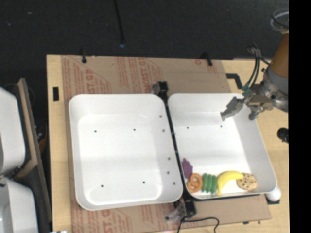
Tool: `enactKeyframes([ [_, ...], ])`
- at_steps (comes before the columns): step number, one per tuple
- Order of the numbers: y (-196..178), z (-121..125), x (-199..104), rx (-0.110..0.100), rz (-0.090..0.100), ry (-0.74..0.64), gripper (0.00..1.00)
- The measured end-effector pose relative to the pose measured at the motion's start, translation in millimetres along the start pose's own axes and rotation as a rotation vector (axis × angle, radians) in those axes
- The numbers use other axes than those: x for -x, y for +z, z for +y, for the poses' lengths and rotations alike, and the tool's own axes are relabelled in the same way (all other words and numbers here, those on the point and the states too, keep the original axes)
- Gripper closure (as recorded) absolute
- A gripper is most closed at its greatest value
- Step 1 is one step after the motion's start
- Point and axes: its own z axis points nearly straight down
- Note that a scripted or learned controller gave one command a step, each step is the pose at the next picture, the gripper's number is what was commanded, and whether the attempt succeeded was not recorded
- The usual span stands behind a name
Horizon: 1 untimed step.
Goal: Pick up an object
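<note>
I see the gripper [241,109] over the right bin's [204,106] far rim, fingers spread, nothing pinched; toys crowd the near edge, on a cardboard-covered bench [121,74].

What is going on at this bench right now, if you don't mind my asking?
A KUKA arm reaches in from the right, its gripper above the far part of the right bin, nothing visibly held. The toys lie along that bin's near edge: a purple piece, pretzel, green piece, banana and cookie.
</note>
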Motion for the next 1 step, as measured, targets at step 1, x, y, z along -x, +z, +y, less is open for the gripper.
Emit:
enactKeyframes([
  [1,64.7,19.5,5.9,-0.005,0.000,0.086,0.00],
])
